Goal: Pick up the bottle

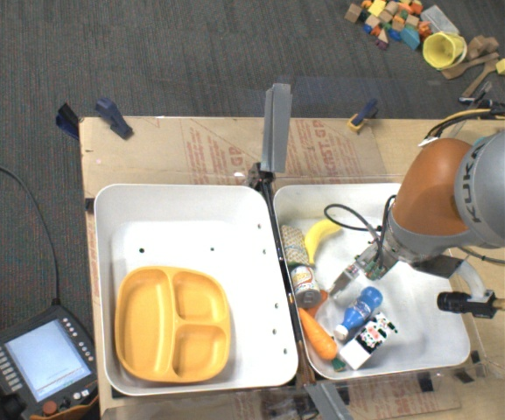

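Note:
A blue bottle (358, 311) with a white label lies slanted in the right bin (436, 344), its cap pointing up and to the right. My gripper (357, 276) hangs just above and slightly left of the bottle's cap, low over the bin floor. Nothing shows as held. The grey arm with its orange band (436, 191) comes in from the right and hides part of the bin's far right side.
Along the right bin's left side lie a banana (319, 234), a small jar (305, 284) and a carrot (319, 335). A black-and-white spotted box (368, 339) touches the bottle's lower end. The left bin (147, 213) holds a yellow divided plate (174, 324).

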Action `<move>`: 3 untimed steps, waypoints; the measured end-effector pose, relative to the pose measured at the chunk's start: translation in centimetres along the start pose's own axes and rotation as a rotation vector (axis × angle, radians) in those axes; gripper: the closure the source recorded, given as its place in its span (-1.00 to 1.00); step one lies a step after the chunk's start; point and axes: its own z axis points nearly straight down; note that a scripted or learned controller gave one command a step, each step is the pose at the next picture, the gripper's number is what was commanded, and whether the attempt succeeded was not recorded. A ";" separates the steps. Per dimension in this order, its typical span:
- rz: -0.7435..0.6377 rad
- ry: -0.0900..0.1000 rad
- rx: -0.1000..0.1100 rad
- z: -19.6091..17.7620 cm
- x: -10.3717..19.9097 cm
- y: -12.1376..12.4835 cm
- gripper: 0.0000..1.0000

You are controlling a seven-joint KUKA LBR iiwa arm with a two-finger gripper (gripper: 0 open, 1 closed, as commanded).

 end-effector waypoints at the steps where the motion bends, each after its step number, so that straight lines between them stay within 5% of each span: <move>1: -0.175 -0.003 -0.002 -0.1 -2.3 3.6 -1.00; 2: -0.098 0.000 0.001 0.0 0.6 -1.3 -1.00; 3: -0.094 0.006 0.003 -0.6 0.6 -1.4 1.00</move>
